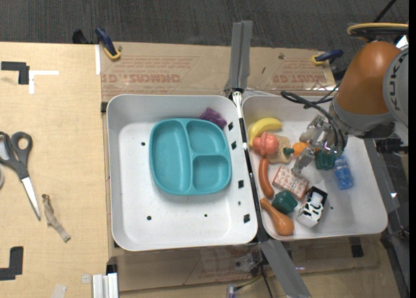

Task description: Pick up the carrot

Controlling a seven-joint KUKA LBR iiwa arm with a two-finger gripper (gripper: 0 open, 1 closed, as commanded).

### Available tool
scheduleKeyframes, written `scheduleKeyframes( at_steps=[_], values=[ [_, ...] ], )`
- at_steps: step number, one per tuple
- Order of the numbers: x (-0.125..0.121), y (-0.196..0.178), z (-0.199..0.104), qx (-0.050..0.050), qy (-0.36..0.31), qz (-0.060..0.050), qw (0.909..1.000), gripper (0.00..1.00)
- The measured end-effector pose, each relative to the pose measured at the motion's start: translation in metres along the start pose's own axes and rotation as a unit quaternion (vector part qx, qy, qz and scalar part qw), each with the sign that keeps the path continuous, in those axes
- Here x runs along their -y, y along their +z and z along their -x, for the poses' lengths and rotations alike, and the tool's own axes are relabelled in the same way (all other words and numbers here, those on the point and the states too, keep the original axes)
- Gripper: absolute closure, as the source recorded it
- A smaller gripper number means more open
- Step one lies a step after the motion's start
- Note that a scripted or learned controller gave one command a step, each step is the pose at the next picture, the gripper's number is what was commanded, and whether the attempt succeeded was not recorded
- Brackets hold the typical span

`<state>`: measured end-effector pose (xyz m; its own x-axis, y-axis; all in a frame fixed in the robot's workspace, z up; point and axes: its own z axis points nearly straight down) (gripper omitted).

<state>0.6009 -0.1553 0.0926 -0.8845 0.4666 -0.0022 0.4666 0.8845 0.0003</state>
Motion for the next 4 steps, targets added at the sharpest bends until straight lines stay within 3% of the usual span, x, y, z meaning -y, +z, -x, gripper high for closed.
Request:
scheduleKeyframes(
  at_steps=[1, 2, 3, 4],
  values=[
    [-0.037, 0.0, 0.003, 0.001, -0.026, 0.0, 0.9997, 0.0],
    [-0.038, -0.01, 0.004, 0.003, -0.027, 0.0, 0.9996, 1.0],
    [0.015, -0.088, 0.007, 0.001, -0.119, 0.0, 0.9929, 1.0],
    [0.015, -0.088, 0.007, 0.001, -0.119, 0.0, 0.9929, 0.0]
  ],
)
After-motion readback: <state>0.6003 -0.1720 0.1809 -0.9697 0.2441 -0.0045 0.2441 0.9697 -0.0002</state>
